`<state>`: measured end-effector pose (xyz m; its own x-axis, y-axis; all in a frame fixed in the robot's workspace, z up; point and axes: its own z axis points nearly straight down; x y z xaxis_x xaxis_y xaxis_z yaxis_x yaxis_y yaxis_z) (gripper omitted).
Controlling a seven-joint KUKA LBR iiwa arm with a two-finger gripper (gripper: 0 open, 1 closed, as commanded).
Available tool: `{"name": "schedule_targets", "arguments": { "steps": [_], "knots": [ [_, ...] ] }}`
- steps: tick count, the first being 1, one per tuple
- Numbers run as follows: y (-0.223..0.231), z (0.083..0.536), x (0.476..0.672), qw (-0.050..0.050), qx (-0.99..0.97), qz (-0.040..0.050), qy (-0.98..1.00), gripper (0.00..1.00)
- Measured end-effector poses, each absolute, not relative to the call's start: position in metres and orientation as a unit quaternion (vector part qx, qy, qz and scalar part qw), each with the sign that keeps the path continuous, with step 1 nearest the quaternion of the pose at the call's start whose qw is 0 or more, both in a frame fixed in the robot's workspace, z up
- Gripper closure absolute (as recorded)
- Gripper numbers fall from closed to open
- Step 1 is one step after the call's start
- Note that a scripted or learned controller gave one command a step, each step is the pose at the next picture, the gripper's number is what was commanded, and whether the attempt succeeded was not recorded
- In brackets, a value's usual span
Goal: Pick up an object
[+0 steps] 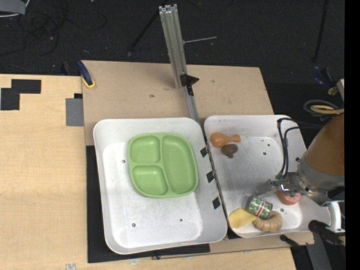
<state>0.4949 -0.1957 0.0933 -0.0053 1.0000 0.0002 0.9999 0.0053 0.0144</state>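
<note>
In the lower right of the frame, gripper [287, 189]: hanging low inside the right bin [247, 120], just beside a small red and white thing [290, 197].
Gripper state: being too dark and small to read; cannot tell if apart, together or clamped on anything.
Arm [329, 151]: reaching in from the right edge of the frame, bending down over the right side of the right bin.
Things to pick, lower part of the right bin: lying close together, a green can [259, 207], a yellow piece [240, 218] to its lower left, and a brown curved thing [269, 224] just below the can.
Another thing to pick, upper left of the right bin: sitting well apart from the gripper, an orange and brown toy [224, 142].
Left bin [112, 207]: holding a green plate [163, 165] with three parts, lying flat in the middle of the frame.
Done so far: looking like only the reach down; nothing showing as lifted, with every thing resting on the bin floor.
Left to do: closing on one thing, most likely the red and white one or the can, then lifting it clear of the bin.
How far along: guessing near the start of the grab, not past it.
</note>
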Motion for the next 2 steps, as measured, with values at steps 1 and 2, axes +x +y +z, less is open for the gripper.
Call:
{"name": "schedule_targets", "arguments": {
  "steps": [1,2],
  "knots": [
    [-0.205,0.107,0.495,0.016,0.708,0.0013,0.706,1.00],
    [-0.200,0.168,0.498,0.001,0.707,0.0009,0.708,1.00]
  ]
}}
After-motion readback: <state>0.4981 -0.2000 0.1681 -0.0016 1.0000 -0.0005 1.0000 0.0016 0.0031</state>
